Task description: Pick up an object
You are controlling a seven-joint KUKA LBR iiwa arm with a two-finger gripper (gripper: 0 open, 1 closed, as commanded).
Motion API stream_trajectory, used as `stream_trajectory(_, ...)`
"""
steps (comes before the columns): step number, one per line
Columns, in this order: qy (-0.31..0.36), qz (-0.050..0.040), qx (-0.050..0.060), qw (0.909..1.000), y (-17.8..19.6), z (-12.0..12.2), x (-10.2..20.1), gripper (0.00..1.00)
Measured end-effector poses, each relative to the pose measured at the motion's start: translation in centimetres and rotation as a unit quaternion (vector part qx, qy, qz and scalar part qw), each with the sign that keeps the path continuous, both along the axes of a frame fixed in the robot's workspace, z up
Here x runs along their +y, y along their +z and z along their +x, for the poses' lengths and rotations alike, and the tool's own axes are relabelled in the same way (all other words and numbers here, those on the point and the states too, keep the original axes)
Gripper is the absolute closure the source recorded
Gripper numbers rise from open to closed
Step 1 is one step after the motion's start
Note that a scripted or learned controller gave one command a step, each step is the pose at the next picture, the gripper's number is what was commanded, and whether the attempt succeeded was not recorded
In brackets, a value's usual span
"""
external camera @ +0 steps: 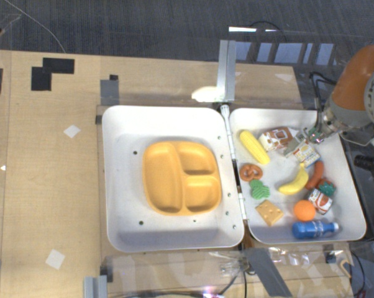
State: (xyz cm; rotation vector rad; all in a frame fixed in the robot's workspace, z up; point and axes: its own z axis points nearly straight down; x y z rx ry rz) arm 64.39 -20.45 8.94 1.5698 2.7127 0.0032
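- We are observing the arm (361, 85) reaching in from the right, its orange band sitting above the far right corner of the right bin (355, 228).
- The gripper (315, 133) is hanging over the far right part of that bin, just beside a small light-coloured packet (305, 154); whether it is touching the packet, we cannot tell.
- We cannot tell whether the jaws are open or closed, and we are seeing nothing plainly between them.
- The right bin is holding the loose objects. At its far side we are noting a yellow corn cob (253, 146) lying at a slant and a brown-and-white carton (276, 139) to its right.
- Near the bin's left wall a pretzel (250, 172) is lying, with a green piece (259, 190) just on its near side and a cheese wedge (269, 213) nearer still.
- Toward the middle a banana (294, 184) is lying, with a red sausage (315, 174) just to its right.
- Further toward the near right we are recording a red-and-white carton (322, 200), an orange (304, 210) touching or just beside it, and a blue bottle (315, 230) lying on its side along the near wall.
- The left bin (122, 228) is holding a yellow divided tray (181, 177), sitting roughly at its centre.
- Both bins are resting side by side on the table (44, 185).
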Motion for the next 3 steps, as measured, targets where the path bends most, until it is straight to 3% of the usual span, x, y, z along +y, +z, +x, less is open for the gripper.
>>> stream_trajectory(1, -0.068, -0.0007, 0.01, 0.9976, 0.2, 2.3, 1.4, 0.0)
stream_trajectory(2, -0.065, 0.0009, 0.021, 0.9977, 1.3, 1.9, 1.5, 1.0)
stream_trajectory(3, -0.02, 0.001, -0.007, 0.9998, 10.4, -4.9, 9.1, 1.0)
